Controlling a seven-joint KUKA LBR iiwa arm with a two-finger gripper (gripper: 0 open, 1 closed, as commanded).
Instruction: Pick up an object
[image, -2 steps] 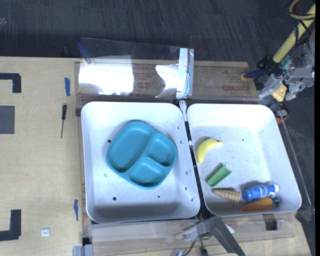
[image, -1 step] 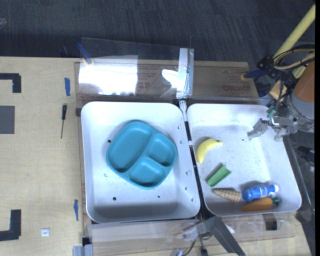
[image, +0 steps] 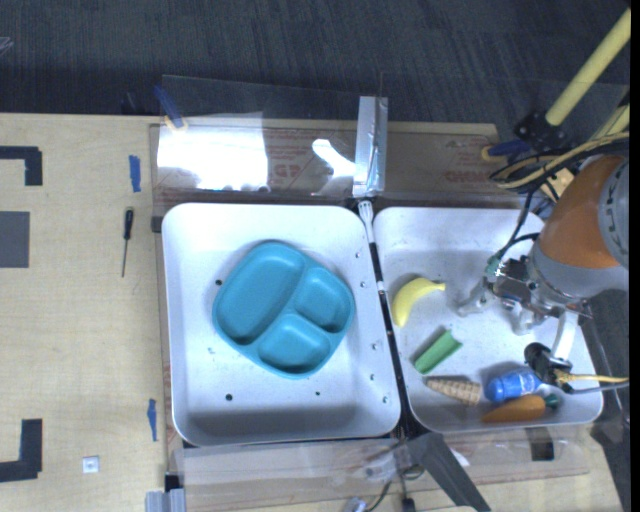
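Wood bench w/ two white bins mid-frame; left bin has a blue divided plate. Gripper hangs low in right bin, can't tell its opening, nothing seen held. Banana just left of it; green block, cone lower. Pick not yet done.

A robotics lab: a wooden bench with two white bins, loose cables and black tape marks.
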